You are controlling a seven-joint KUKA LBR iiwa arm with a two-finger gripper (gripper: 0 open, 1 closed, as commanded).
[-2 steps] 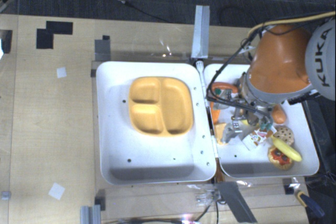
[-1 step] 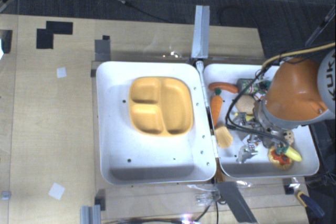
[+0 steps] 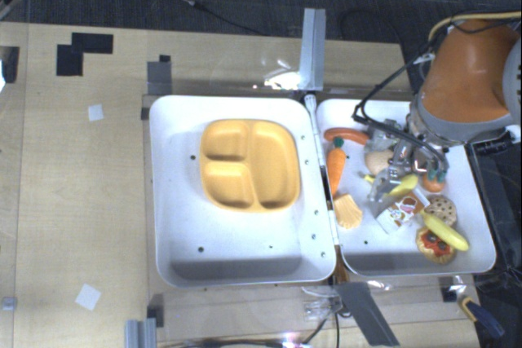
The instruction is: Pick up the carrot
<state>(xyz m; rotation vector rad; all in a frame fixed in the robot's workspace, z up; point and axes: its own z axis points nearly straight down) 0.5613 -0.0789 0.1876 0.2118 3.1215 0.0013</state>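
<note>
So far no pick: the carrot [image 3: 335, 167] lies in the right bin [image 3: 481, 257], by its left wall, just left of the gripper [image 3: 390, 185]. Gripper sits low among other toy food; jaw opening cannot be judged. Grasp and lift remain.

Orange carrot [image 3: 335, 168] (green-topped), yellow plate [image 3: 248, 164], white bins [image 3: 175, 200]

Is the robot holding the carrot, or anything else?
It is not holding the carrot, which lies apart by the bin's left wall. Whether the gripper holds something else cannot be told.
</note>
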